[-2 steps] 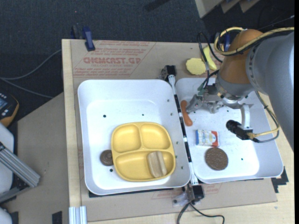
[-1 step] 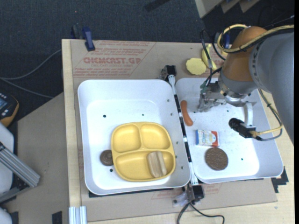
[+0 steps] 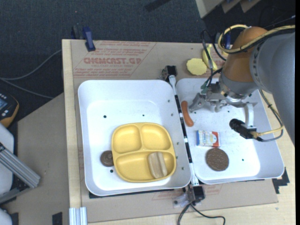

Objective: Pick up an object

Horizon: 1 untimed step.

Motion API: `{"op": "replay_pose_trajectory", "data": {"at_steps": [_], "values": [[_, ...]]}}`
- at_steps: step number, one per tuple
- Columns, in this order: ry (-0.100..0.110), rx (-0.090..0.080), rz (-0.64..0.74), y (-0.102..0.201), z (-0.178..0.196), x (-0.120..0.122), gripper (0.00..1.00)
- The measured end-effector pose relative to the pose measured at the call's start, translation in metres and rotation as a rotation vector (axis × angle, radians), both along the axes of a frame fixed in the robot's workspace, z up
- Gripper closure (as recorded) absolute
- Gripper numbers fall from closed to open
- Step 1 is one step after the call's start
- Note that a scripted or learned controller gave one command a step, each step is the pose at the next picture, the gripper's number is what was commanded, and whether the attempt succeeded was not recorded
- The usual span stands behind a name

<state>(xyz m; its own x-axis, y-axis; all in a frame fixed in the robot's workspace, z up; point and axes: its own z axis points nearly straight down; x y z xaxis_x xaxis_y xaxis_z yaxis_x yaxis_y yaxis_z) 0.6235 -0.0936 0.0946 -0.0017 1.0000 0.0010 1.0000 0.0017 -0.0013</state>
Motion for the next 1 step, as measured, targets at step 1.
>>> {"op": "replay_pose_trajectory", "data": {"at_steps": [1], "values": [[0.008, 0.001, -0.005, -0.0033, -0.0111, -0.0695, 0.00]]}}
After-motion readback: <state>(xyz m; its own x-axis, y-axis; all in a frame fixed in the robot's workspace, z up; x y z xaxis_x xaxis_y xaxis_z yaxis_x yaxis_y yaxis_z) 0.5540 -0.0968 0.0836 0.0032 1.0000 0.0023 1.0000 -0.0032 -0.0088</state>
